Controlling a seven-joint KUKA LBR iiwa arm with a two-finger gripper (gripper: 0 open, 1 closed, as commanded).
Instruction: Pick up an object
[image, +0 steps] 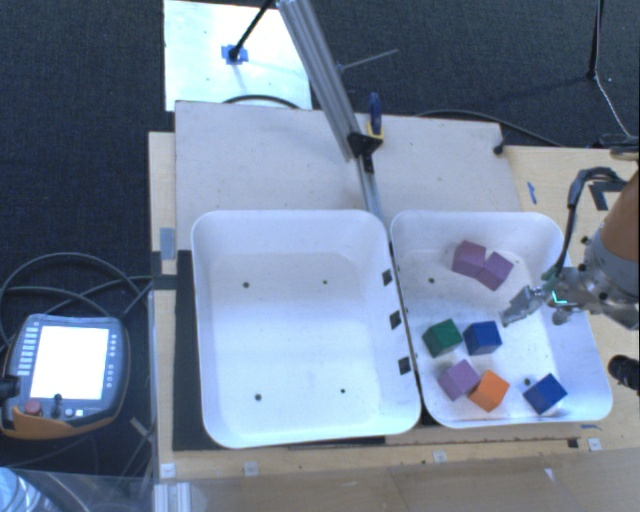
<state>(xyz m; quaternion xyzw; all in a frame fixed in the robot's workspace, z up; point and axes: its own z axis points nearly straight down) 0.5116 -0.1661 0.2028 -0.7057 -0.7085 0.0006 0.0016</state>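
Several small blocks lie in the right bin (575, 345). Two purple blocks (468, 258) (496, 270) touch each other near its back. A green block (441, 337) and a blue block (482, 337) sit side by side in the middle. Toward the front are a purple block (459, 379), an orange block (489, 391) touching it, and another blue block (545, 393). My gripper (537, 312) hangs over the bin's right half, right of the middle blue block, open, with nothing between its fingers (517, 308).
The left bin (215, 330) adjoins the right one. A slanted metal pole (330, 85) with a clamp crosses the board behind the bins. A teach pendant (65, 375) lies on the floor at left.
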